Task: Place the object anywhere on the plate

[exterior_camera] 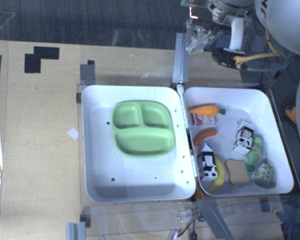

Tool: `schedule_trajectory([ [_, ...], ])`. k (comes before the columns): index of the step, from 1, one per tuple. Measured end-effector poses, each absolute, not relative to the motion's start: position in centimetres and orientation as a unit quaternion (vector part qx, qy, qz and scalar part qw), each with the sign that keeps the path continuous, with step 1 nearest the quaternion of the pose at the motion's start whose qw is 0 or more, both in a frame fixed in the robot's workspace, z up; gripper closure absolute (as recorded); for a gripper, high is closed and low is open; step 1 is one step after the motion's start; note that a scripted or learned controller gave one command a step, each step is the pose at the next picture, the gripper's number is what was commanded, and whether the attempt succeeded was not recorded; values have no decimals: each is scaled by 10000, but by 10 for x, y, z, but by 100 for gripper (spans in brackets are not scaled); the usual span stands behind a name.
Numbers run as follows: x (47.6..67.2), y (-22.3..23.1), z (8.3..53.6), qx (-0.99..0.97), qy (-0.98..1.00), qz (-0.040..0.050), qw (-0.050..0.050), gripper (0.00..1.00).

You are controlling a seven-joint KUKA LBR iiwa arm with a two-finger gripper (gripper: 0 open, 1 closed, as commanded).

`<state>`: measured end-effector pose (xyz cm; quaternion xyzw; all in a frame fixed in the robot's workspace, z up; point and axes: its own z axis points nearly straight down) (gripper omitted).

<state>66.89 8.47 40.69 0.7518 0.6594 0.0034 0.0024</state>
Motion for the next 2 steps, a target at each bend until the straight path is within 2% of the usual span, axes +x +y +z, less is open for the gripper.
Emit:
schedule_trajectory([
  [1, 580, 119, 287, 7804, 6253, 4, -1, 100],
  [2, 581, 118, 288, 7807, 6249, 11, 2, 0],
])
